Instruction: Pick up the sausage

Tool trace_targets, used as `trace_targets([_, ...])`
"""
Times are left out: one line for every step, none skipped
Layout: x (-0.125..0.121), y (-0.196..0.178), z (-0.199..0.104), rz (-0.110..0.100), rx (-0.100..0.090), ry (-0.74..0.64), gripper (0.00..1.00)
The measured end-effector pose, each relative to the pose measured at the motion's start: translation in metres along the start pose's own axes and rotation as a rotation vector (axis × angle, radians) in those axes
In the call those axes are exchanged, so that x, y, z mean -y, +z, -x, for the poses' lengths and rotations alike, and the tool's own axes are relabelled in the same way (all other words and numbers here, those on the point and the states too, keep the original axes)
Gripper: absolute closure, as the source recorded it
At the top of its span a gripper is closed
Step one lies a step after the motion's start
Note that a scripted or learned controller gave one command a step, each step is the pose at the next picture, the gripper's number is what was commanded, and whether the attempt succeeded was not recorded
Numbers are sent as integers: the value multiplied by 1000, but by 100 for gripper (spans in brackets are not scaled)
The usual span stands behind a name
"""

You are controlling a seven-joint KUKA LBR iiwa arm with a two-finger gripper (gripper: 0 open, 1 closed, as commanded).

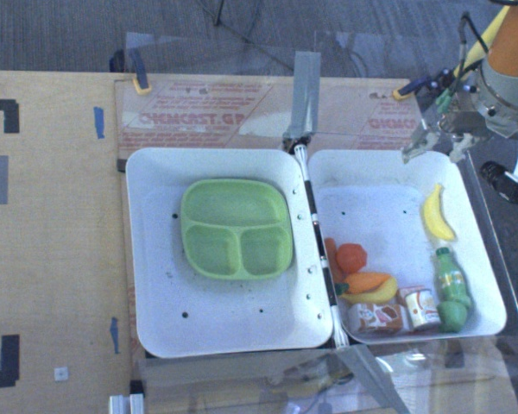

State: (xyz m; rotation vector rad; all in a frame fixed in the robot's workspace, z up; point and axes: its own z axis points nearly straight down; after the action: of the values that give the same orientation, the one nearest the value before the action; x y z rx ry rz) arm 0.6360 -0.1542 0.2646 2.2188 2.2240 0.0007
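Starting with the biggest things, two shallow white bins sit side by side: the left bin [151, 317] holds a green divided plate [236, 228], and the right bin [371, 188] serves as the landmark for everything else. Above its far right corner hangs the gripper [437, 145], raised and carrying nothing; whether it is open or closed I cannot tell from this slanted view. Along the right wall of that bin lie a yellow banana [437, 215] and, nearer the front, a green bottle [451, 285]. The near left part of the bin is crowded: a red tomato [352, 256], an orange carrot [368, 281] lying against a yellow item, and two small packets at the front wall. The sausage [331, 261] appears to be the slim reddish-orange piece pressed against the bin's left wall, just beside the tomato, though it is small and partly blurred. Trouble seems likeliest at the grasp: the wall on one side and the tomato on the other leave little room, so the gripper could strike the rim, nudge the tomato, or lift the carrot instead.
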Motion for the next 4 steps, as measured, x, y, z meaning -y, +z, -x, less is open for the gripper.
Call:
trace_targets([25, 126, -52, 2, 0, -302, 0])
trace_targets([75, 175, -48, 11, 0, -83, 0])
trace_targets([104, 175, -46, 12, 0, 283, 0])
trace_targets([43, 139, 11, 2, 1, 116, 0])
